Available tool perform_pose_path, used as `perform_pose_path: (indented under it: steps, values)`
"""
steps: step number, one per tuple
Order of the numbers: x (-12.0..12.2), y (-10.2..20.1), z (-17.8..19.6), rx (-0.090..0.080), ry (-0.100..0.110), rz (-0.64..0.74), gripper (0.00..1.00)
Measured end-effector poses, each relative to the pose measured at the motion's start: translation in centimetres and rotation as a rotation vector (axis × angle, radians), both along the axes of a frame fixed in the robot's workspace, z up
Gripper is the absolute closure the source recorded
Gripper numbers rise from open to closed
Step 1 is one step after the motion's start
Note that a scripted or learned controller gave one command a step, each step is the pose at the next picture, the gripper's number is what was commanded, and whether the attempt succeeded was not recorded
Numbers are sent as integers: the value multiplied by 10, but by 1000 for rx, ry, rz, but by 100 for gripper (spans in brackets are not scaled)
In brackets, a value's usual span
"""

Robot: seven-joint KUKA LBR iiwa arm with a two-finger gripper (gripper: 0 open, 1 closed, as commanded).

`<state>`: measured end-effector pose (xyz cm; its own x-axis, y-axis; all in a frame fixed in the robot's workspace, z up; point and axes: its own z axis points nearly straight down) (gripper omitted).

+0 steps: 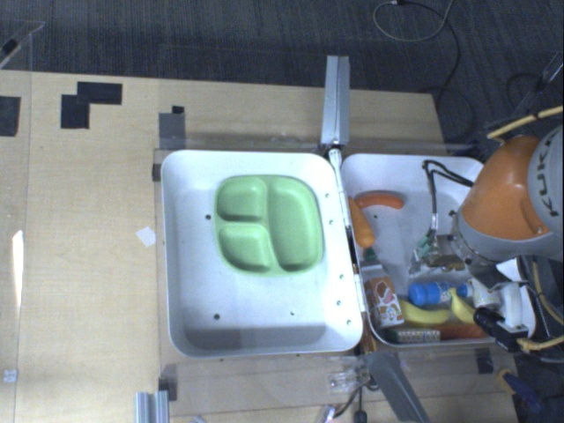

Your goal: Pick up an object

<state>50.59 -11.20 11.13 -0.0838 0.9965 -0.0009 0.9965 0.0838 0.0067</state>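
The right bin holds several small items. An orange-red sausage lies near its back, with an orange carrot-like piece against the left wall. A printed carton, a yellow banana and a blue bottle-like object crowd the front. My gripper is down inside this bin, just above the blue object and right of the carrot piece. The orange band of the arm rises behind it and hides the bin's right side.
The left bin carries a green divided plate in its middle. A metal post stands at the back between the two bins. Black cables hang beside the wrist. Bare wooden bench spreads to the left.
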Motion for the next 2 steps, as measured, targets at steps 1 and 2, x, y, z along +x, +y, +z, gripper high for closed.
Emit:
perform_pose_path:
  steps: [1,2]
  values:
    - [16,76,117,1,1,-57,100]
    - [38,178,125,2,4,-138,100]
